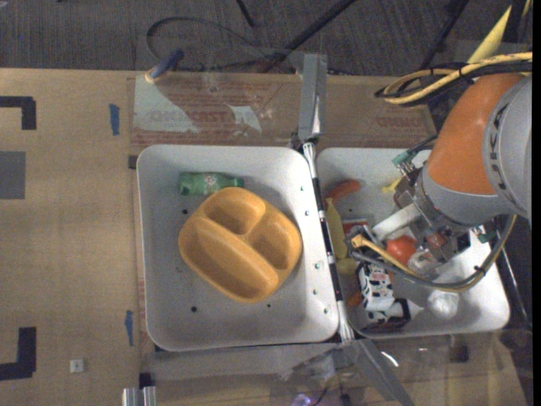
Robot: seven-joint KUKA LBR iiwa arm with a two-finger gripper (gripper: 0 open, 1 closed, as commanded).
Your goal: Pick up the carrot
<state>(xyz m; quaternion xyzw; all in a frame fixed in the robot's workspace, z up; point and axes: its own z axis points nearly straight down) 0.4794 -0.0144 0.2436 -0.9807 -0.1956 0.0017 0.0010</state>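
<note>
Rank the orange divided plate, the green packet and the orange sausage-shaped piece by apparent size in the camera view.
1. Orange divided plate, by far the largest.
2. Green packet.
3. Orange sausage-shaped piece, a little smaller than the packet. It lies in the other bin, so this is close.

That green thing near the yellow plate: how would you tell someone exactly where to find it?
Start at the left white bin. A yellow divided plate sits in its middle; just beyond the plate's far-left edge lies a small green packet. It is the one green, flat item in that bin.
</note>
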